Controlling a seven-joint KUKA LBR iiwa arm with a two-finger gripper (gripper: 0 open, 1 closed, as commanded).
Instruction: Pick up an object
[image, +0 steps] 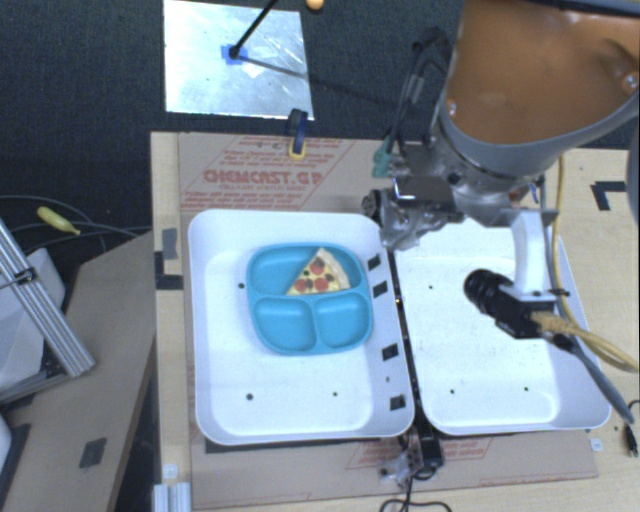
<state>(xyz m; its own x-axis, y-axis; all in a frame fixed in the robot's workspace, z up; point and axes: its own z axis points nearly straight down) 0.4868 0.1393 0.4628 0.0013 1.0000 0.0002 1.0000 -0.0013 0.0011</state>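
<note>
Where the gripper (405, 228) hangs: over the twelve o'clock end of the seam between the left bin (215, 400) and the right bin (480, 405); we cannot tell how wide its jaws stand, nor whether they have hold of anything.
Nearest object: we see a pizza slice (322, 272) at about eight o'clock from the gripper, lying flat in the twelve o'clock compartment of a blue plate (300, 328), toward that compartment's three o'clock end.
Plate position: middle of the left bin, apart from every wall.
Handling, slice: we judge it a light, stiff toy, thin and flat, so hard to get under; we would pinch across its tip, which points to twelve o'clock.
Handling, plate: probably light, rigid and slippery; its raised rim at three o'clock offers an edge.
In the way: a compartment ridge runs close at the slice's six o'clock; black tabs (381, 290) line the seam beside the plate.
Surroundings: a cardboard sheet (260, 175) lies beneath both bins, with a silver panel (215, 60) beyond at twelve o'clock.
</note>
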